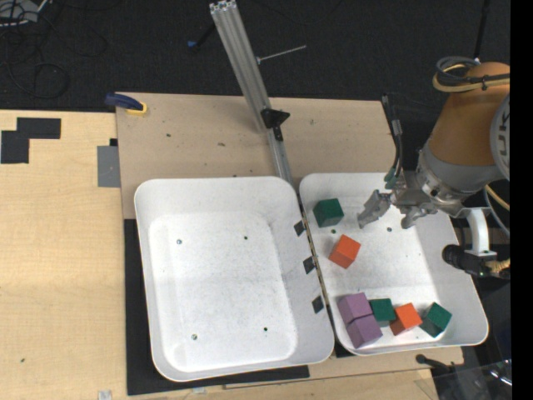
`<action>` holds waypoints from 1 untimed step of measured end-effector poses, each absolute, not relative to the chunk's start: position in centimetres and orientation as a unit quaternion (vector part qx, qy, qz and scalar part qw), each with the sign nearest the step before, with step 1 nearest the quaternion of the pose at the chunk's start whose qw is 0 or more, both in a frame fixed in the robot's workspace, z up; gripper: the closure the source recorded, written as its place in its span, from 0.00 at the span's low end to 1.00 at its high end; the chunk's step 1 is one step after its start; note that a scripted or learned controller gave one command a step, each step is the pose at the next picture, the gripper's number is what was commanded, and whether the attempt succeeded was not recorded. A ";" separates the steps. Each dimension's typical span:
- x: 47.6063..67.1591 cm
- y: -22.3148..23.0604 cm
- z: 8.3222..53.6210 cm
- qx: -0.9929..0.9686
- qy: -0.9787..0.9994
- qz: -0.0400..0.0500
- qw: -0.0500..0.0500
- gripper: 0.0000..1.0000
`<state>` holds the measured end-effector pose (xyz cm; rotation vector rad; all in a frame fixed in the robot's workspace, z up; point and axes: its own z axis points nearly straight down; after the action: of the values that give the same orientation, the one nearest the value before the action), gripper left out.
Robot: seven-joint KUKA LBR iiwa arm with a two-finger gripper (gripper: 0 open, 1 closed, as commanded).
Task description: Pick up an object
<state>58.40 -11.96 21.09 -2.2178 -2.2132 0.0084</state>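
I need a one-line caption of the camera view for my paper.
Open gripper hovering over the right bin, which holds green, orange and purple blocks.

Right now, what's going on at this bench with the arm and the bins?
The arm is reaching in from the right, its gripper over the right bin with fingers spread and nothing between them. Below it lie a green block and an orange block. More blocks cluster at the bin's near edge, among them a purple one. The left bin sits alongside.
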 end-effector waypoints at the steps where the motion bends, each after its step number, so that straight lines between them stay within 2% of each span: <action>1: 57.6 -12.0 16.5 -0.708 -0.707 0.003 0.004 0.00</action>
<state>57.62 -11.98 16.47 -2.2176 -2.2150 0.0079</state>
